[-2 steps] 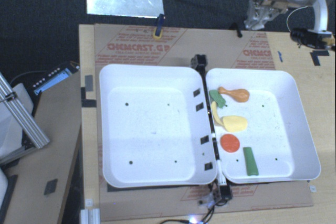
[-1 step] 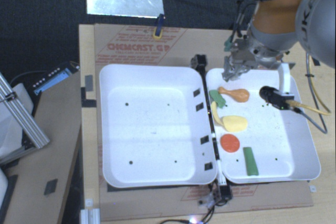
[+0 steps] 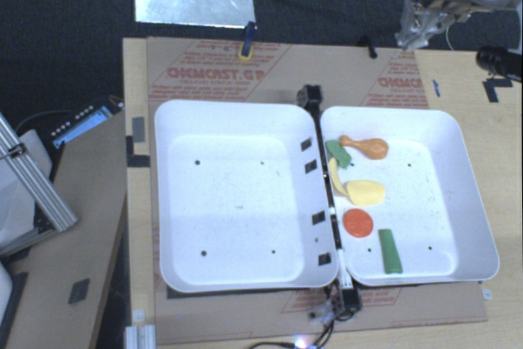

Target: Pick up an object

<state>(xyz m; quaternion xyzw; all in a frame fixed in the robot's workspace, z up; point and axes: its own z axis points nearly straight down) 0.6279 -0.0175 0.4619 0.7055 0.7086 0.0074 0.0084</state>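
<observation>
Up beyond the far right corner of the counter (image 3: 204, 65), my end effector (image 3: 417, 27) hangs high and well apart from both bins, nothing in it that I can make out, and whether it is spread or pressed together I cannot tell from this slant. I judge it sits there to leave the bins unobstructed before I commit to a target.

All the candidates lie in the right bin (image 3: 466, 176), bunched against its left wall, the one shared with the left bin (image 3: 237, 200). Nearest the far edge is a tan drumstick-shaped toy (image 3: 366, 146), its thin end touching a small green piece (image 3: 337, 153). Below them a yellow lump (image 3: 364, 192) rests just beside a pale curved piece (image 3: 334, 176) (a banana, perhaps). Nearer the front edge come a red disc (image 3: 358, 223) and, a little apart from it, a green stick (image 3: 391, 250).

That stick looks like my safest choice: it lies alone on bare floor, away from the wall. Things hugging the wall leave little room on that side, and a miss there could simply shove them.
</observation>
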